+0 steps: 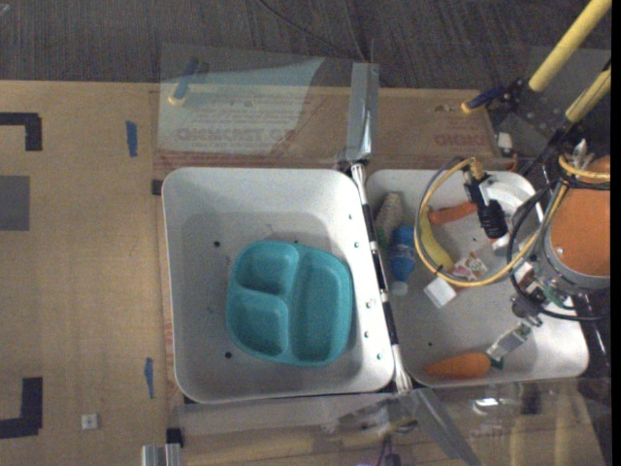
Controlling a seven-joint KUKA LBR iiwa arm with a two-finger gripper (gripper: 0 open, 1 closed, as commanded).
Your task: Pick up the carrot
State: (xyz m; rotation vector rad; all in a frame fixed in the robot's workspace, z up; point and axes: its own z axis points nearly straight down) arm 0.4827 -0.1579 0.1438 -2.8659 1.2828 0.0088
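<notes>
Two white bins sit side by side in the camera view. The carrot point(459, 365) lies flat along the bottom edge of the right bin point(572, 357), toward the lower right of the frame. My pincer point(511, 339) hangs just to its upper right, near its green end; I cannot tell its state from here. To do this well, I judge I should centre over the orange body, straddle it crosswise, and descend clear of the bin wall.
</notes>
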